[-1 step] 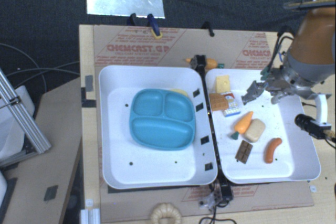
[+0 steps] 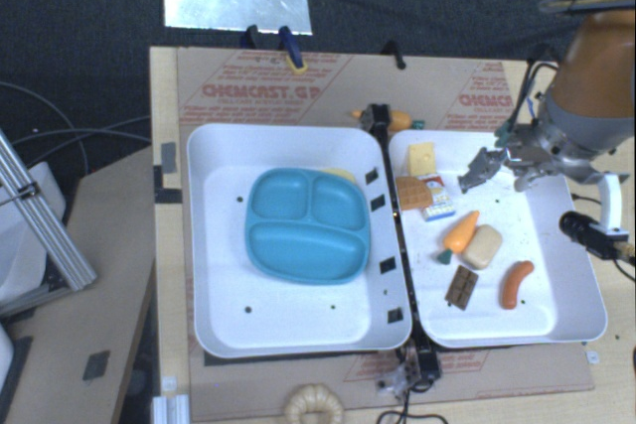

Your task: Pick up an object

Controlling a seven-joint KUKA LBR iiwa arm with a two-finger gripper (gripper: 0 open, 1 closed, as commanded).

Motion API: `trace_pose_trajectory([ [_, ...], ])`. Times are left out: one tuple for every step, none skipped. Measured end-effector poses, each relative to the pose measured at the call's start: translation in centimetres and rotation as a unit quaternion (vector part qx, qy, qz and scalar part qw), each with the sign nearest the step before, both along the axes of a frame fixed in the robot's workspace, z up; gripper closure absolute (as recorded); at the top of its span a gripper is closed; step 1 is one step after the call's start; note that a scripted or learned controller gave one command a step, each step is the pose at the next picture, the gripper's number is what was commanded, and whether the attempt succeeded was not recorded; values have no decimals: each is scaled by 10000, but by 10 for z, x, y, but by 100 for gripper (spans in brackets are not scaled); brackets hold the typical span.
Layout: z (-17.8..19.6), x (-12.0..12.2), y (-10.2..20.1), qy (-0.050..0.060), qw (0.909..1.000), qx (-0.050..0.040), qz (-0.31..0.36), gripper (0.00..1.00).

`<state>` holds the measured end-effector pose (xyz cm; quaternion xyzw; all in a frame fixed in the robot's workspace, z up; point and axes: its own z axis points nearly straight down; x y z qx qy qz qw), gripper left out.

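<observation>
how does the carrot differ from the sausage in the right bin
The carrot is orange and tapers to a point; the sausage is redder orange with both ends rounded. The carrot lies near the bin's middle, touching the tan bread-like piece; the sausage lies apart, nearer the lower right corner. Both are small toy foods, lying tilted the same way in the right bin.

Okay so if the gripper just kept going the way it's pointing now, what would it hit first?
The gripper points down and left over the right bin. Going straight on, it would probably meet bare bin floor first, short of the carrot and the cracker. Its height is hard to judge from here.
</observation>
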<state>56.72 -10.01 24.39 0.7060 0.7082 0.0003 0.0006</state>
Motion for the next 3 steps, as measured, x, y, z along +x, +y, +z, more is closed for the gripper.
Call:
trace_pose_trajectory([
  [-44,4,-5,18,10000,3,-11,0],
  [-88,-2,-6,23,10000,6,-11,0],
  [-134,-4,-14,8,10000,1,-11,0],
])
